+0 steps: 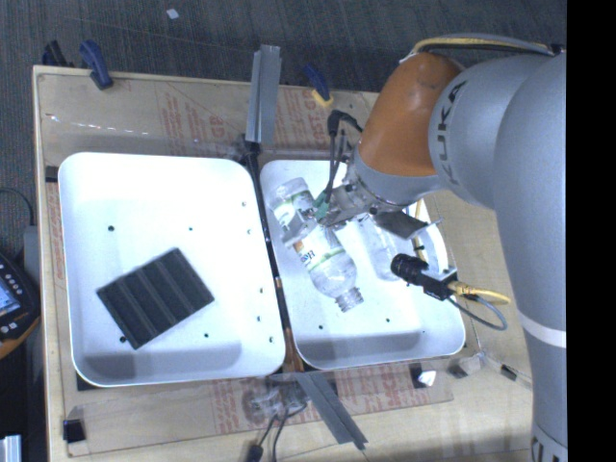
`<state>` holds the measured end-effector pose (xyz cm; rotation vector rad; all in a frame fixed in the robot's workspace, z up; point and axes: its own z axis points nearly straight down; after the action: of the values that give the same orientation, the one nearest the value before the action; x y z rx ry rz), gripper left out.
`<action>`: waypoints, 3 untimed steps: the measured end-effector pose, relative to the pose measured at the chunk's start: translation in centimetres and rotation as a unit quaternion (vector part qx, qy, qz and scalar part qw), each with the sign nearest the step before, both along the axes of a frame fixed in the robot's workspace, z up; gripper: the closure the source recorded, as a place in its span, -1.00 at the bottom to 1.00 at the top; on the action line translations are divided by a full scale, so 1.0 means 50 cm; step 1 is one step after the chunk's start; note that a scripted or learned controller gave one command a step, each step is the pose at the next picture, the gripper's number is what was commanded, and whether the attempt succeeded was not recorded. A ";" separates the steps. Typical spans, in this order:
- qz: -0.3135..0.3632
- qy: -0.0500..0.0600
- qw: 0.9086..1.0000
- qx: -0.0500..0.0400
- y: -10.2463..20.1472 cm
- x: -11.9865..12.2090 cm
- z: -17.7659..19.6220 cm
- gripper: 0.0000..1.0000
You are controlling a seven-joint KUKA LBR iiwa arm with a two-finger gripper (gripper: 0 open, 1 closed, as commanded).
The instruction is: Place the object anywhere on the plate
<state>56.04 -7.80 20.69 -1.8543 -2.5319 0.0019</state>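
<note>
A black ridged plate (pixel 154 297) lies flat in the left white bin (pixel 87 176), towards its front left. Clear plastic bottles lie in the right bin (pixel 438 330): one (pixel 327 263) slants with its cap towards the front, another (pixel 291 203) lies just behind it. My gripper (pixel 325 212) is low over the right bin, down among these two bottles at the rear left of that bin. The orange-banded wrist covers most of it.
A third clear bottle (pixel 381 248) lies right of the gripper, partly under the wrist. A black cable fitting with a yellow lead (pixel 423 275) hangs over the right bin. A metal bar (pixel 262 89) and blue clamps (pixel 93 64) stand along the back edge.
</note>
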 end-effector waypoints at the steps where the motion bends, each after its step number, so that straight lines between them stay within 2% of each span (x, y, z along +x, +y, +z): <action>1: -0.014 0.000 1.000 0.000 0.081 -0.072 0.076 1.00; 2: 0.089 0.000 0.996 0.000 0.151 -0.103 -0.033 1.00; 3: 0.154 -0.001 0.988 0.000 0.148 0.192 -0.033 1.00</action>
<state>65.64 -0.42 19.05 -1.4434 -2.7896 0.0012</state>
